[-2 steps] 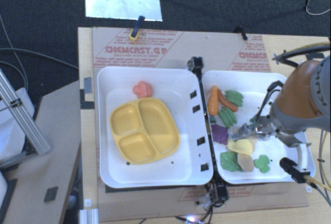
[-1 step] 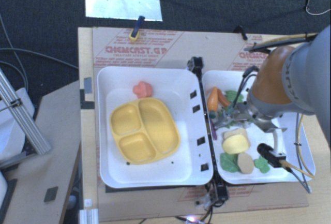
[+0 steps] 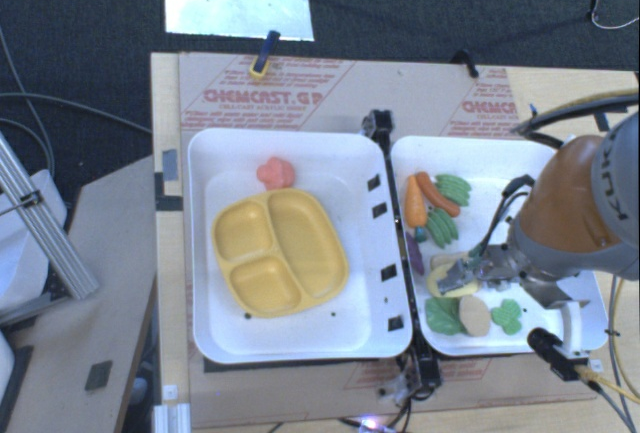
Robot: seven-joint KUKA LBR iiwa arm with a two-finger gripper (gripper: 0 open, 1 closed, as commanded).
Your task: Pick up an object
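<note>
- Nearest: round beige plastic potato (image 3: pixel 474 315) lies in the right shallow white bin (image 3: pixel 590 316), touching green toys.
- Gripper (image 3: pixel 455 276) sits low over a yellow plastic piece (image 3: pixel 448 283), likely the target; grip state cannot be told.
- Left: yellow three-compartment plastic tray (image 3: pixel 279 250).
- Farthest: orange plastic carrot (image 3: pixel 415 202), apart from the arm.

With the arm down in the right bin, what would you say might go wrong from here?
1. The gripper sits among crowded toy foods; closing could pinch the yellow piece together with the beige round piece, or neither.
2. The orange carrot and green leafy pieces lie close by; sweeping could scatter them.
</note>
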